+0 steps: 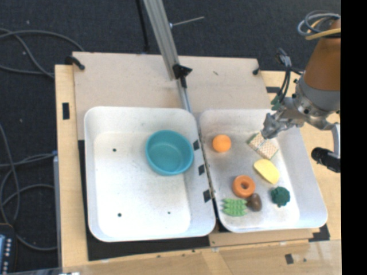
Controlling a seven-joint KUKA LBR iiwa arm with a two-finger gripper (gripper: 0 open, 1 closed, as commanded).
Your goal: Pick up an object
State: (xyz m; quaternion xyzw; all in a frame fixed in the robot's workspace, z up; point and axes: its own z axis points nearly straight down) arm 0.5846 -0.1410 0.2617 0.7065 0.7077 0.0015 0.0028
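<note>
Left bin (103, 222): I see a smooth round teal bowl (168, 152). Right bin (309, 205): glossy orange ball (222, 143), ridged green piece (234, 207), orange ring (244, 185), speckled square block (264, 147), yellow wedge (267, 171). Gripper (269, 129) hangs over the block; I cannot tell its finger state.

The light is even and quite bright, coming from above. Shadows under the blue bowl (169, 152) are soft. The white bins (103, 211) show no glare. Everything looks slightly soft and grainy.
</note>
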